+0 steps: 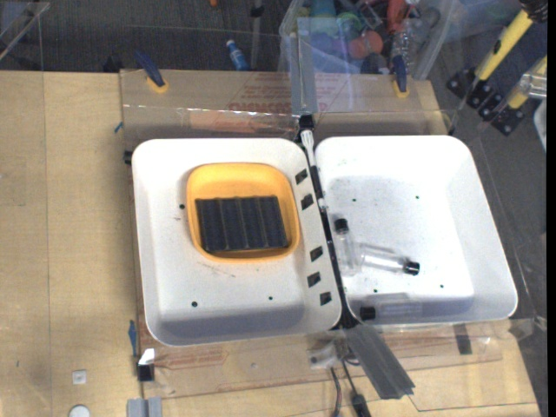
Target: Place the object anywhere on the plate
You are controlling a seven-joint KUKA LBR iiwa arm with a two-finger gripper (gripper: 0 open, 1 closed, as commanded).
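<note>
Plate: orange-yellow rounded-square plastic plate (pixel 243 211) sits in left shallow white bin (pixel 165 276), w/ a dark ribbed rectangular block (pixel 241 222) lying flat on its centre. Right shallow white bin (pixel 460 224) holds a clear plastic syringe-like tube w/ black tip (pixel 382 261), lying near the bin's front-left, well apart from plate. A small black-capped clear piece (pixel 340 228) lies just beside the divider. Claw state: can't tell.

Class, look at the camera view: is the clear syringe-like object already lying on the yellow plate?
No. The clear syringe-like object lies in the right bin, while the yellow plate in the left bin bears a dark ridged slab.
</note>
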